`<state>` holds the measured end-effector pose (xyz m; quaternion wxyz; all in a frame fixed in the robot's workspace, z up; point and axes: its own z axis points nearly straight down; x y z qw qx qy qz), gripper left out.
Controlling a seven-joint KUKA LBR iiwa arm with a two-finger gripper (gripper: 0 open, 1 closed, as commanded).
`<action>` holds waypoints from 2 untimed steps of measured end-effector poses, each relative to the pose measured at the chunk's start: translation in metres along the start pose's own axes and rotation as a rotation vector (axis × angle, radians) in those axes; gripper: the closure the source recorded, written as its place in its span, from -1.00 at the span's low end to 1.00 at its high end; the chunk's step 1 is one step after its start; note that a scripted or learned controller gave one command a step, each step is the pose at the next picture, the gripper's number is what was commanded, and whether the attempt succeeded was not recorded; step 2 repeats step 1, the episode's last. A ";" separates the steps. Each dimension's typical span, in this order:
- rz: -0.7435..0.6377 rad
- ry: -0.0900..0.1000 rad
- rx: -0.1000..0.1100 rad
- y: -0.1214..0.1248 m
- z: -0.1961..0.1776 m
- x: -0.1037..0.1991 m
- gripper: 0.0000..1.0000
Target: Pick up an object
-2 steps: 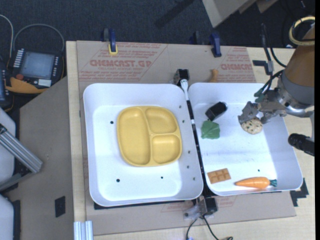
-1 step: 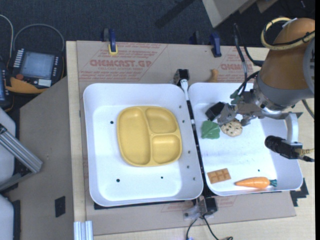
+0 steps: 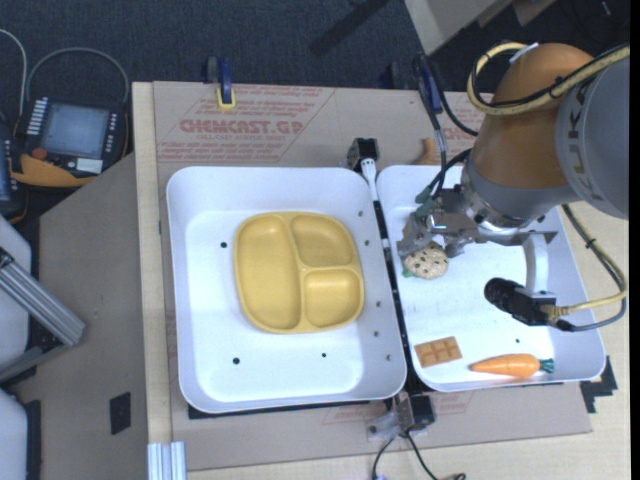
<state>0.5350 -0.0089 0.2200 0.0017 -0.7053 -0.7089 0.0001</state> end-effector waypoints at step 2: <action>-0.001 -0.001 -0.005 0.010 -0.009 0.051 1.00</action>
